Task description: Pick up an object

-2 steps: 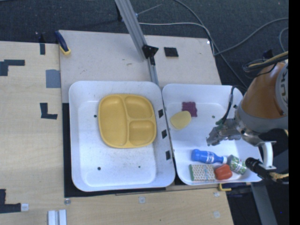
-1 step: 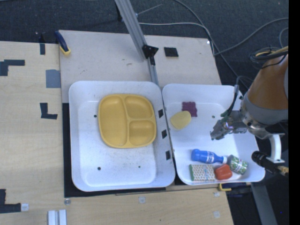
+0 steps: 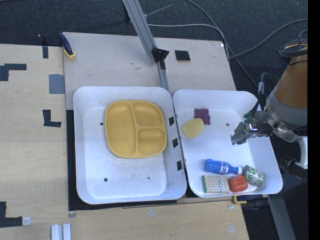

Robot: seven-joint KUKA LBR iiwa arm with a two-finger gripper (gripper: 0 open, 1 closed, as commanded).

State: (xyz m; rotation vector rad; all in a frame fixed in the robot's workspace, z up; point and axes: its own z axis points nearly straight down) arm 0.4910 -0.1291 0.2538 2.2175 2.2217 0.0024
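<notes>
The right bin (image 3: 222, 98) holds a purple block (image 3: 202, 115), a pale yellow lemon-shaped piece (image 3: 192, 128), a blue bottle (image 3: 220, 167), a green-and-white patterned box (image 3: 215, 183), a red-orange piece (image 3: 238, 184) and a small green can (image 3: 253, 176). My gripper (image 3: 241, 134) hangs over the right side of this bin, right of the lemon piece and above the blue bottle. Nothing shows between its fingertips. The arm's orange band (image 3: 294, 86) sits at the frame's right edge.
The left bin (image 3: 85, 149) carries a yellow divided plate (image 3: 135, 128). A metal pole (image 3: 145, 29) slants down to the gap between the bins. Cables (image 3: 240, 49) run across the dark floor behind. A blue-and-yellow clamp (image 3: 66, 45) lies on the bench's far left.
</notes>
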